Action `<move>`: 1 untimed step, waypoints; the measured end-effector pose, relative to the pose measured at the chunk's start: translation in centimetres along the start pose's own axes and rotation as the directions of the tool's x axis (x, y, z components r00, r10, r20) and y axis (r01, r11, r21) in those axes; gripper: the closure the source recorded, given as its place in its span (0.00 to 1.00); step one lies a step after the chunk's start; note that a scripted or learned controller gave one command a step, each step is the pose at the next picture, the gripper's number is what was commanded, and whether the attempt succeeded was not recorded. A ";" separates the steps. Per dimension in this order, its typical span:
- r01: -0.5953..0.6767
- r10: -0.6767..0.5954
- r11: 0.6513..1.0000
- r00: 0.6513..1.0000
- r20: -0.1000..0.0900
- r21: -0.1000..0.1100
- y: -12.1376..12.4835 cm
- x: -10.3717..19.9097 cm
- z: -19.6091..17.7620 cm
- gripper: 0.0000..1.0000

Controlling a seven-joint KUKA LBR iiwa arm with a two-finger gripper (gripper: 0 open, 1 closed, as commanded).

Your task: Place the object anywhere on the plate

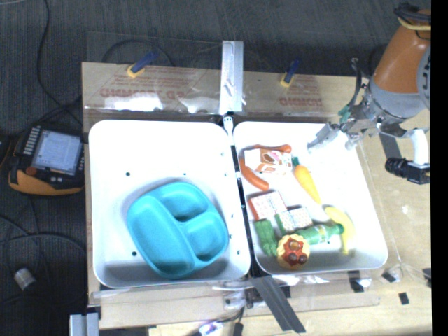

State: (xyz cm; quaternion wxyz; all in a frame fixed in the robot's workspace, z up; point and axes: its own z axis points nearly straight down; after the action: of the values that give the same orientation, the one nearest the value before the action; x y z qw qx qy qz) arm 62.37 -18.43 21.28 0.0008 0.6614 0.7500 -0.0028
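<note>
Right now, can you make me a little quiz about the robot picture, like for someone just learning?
1. True or false: the blue plate lies in the left bin.
2. Which bin has the toy food pile, with the carrot? A) left B) right
3. Fill in: the gripper hovers over the ___ bin's far corner.

Key: 1 true. 2 B. 3 right.
</note>
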 end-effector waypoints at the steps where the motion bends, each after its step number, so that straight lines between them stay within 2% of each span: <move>1: -0.056 0.056 0.998 0.998 -0.004 -0.001 -2.5 3.3 12.0 0.00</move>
State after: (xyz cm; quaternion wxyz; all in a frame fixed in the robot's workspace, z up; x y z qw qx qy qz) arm 59.47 -15.58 9.28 -0.0002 0.6824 0.7310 -0.0008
